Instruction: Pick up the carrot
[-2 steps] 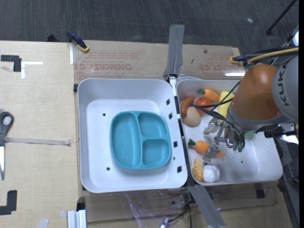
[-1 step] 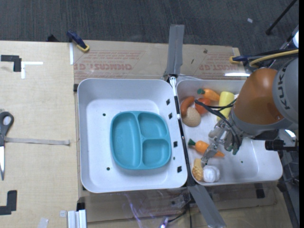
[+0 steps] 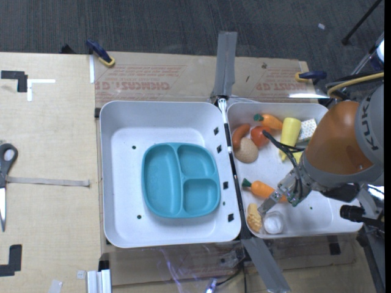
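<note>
A small orange carrot [image 3: 259,188] with a green stub at its left end lies in the right bin [image 3: 317,221], near the bin's left wall. My gripper [image 3: 276,199] is low over the bin, its tip right at the carrot's right end and touching or nearly touching it. The carrot rests on the bin floor. A second orange carrot-like piece [image 3: 269,122] with a green tip lies at the back of the same bin.
Behind the carrot sit a beige ball [image 3: 247,151], red and orange vegetables [image 3: 259,137], a yellow cylinder [image 3: 290,130] and a patterned block [image 3: 308,127]. A yellow ridged piece [image 3: 253,217] and a white cup [image 3: 273,224] lie just in front. The left bin [image 3: 116,163] holds a teal divided plate [image 3: 181,180].
</note>
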Motion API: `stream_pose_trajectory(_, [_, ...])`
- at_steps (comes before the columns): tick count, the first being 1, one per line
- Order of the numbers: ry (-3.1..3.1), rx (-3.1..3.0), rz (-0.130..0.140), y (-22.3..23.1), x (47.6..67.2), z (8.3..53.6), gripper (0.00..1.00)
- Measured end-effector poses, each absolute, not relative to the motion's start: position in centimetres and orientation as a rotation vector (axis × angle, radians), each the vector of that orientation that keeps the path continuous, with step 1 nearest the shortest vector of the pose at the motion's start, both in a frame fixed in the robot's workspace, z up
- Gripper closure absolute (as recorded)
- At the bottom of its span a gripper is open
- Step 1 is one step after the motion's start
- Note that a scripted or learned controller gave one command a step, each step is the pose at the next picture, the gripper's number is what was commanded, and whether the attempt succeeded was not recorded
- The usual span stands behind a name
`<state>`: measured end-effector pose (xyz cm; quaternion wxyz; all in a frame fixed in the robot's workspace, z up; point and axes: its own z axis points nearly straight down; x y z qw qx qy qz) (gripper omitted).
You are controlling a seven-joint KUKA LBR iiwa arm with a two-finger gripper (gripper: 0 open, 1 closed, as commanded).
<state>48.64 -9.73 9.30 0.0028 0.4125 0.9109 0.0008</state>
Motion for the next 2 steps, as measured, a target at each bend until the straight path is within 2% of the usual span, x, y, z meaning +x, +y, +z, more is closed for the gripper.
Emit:
stream_pose_trajectory(1, [2.645,1.691,-0.001,-9.99,53.81,9.21,0.0])
stream_pose_trajectory(2, [2.647,1.684,-0.002,-9.98,53.95,10.16,1.0])
